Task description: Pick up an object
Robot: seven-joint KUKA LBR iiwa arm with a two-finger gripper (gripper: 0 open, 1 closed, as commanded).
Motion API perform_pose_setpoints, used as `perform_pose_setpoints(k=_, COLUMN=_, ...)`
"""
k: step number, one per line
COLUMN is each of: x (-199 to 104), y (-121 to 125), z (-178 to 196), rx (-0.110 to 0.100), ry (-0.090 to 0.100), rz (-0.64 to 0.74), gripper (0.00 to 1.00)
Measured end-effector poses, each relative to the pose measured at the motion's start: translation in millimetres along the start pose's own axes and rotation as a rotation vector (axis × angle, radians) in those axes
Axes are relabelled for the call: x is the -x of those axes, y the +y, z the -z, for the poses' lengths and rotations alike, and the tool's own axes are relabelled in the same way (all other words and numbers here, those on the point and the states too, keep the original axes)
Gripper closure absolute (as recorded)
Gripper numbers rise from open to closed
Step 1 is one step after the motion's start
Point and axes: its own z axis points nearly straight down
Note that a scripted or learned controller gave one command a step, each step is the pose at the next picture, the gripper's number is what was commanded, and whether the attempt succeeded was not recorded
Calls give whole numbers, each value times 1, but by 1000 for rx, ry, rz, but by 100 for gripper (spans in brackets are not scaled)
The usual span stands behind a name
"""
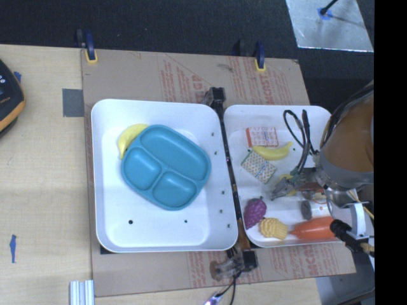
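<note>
Checkered pouch — the small patterned packet lying flat on the floor of the right bin — looks the likeliest target, since it sits just beyond the pincer, up and to the left of its tip, close but apparently not touching. Whether the pincer is apart or together I cannot tell; its grey tip is blurred against the clutter under the arm, and nothing can be seen gripped in it.

Judging by its look, the pouch is light, thin and soft. It should not break, but it may buckle or slide on the smooth white floor instead of rising. A hold across its narrower width, near the middle, seems safest; pinching a corner would likely let it fold away.

Neighbours matter. A yellow banana lies just past the pouch, farther from the pincer, touching or nearly touching its upper edge. Purple grapes sit below and left of the tip, a corn cob below it, and an orange carrot lower right — all firmer, rounder options should the flat pouch prove hard to lift.
</note>
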Motion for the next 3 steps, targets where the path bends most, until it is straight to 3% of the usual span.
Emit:
perform_pose_setpoints(k=1, x=-28, y=61, z=-9, rx=2, ry=1, rz=-2, gripper=0)
perform_pose_setpoints(k=2, x=-13, y=42, z=-10, rx=0, ry=1, rz=-4, gripper=0)
perform_pose_setpoints(k=3, x=-13, y=42, z=1, rx=-1, ry=1, rz=-2, gripper=100)
